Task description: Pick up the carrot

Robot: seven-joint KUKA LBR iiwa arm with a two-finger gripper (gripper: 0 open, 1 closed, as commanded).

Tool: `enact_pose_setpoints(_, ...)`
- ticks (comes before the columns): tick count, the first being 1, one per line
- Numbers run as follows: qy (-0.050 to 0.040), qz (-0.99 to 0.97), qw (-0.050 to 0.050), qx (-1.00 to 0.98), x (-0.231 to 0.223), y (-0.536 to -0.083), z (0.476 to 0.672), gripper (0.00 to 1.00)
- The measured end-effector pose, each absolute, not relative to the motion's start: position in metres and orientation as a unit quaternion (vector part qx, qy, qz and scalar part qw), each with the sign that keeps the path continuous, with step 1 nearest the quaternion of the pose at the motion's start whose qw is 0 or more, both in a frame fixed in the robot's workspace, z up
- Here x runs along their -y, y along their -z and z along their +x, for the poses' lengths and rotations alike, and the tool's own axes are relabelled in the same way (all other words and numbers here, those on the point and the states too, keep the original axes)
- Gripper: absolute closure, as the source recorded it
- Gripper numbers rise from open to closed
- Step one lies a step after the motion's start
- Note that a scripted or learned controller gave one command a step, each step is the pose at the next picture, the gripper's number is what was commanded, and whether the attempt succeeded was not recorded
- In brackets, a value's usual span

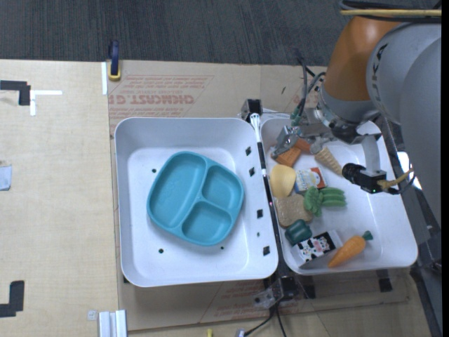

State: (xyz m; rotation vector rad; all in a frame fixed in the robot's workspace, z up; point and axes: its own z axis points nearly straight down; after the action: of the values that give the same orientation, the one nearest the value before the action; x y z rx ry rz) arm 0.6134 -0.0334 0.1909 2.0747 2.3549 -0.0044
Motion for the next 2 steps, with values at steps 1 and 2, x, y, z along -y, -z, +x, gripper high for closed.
enact_pose_setpoints(1, 0.0016, 0.661, 0.001, -0.75, 0.033, -0.191, 0.613, 0.0)
enact_pose_setpoints(2, 0.0014, 0.678, 0.001, -0.735, 0.106, -0.091, 0.621, 0.0)
